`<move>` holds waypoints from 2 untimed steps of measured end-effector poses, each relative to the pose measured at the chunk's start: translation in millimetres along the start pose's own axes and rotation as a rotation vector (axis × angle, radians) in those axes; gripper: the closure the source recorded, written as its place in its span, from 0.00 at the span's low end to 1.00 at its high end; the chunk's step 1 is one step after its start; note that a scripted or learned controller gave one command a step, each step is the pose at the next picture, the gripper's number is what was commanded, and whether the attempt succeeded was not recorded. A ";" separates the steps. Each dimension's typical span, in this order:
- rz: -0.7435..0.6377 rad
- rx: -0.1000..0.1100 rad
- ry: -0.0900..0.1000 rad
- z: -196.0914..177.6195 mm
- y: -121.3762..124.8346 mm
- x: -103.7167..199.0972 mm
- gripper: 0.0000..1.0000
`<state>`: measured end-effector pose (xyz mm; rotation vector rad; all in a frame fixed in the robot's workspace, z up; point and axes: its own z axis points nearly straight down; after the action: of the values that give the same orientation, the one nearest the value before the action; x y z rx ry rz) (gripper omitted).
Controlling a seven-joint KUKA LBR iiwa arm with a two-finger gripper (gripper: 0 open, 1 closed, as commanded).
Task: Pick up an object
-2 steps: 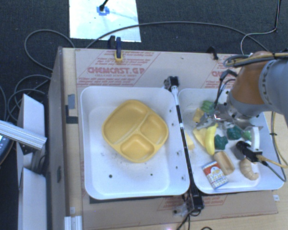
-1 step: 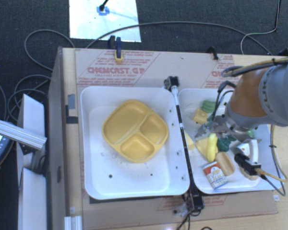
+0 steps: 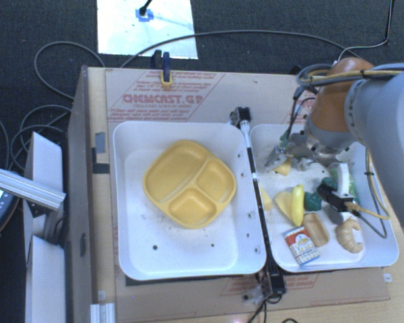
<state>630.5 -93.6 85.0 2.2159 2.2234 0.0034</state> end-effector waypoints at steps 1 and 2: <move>-0.001 0.000 -0.001 -0.1 38.7 -25.3 0.00; -0.001 0.001 0.000 0.2 38.3 -3.3 0.00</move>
<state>668.8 -96.8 85.0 2.2153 2.2252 0.0025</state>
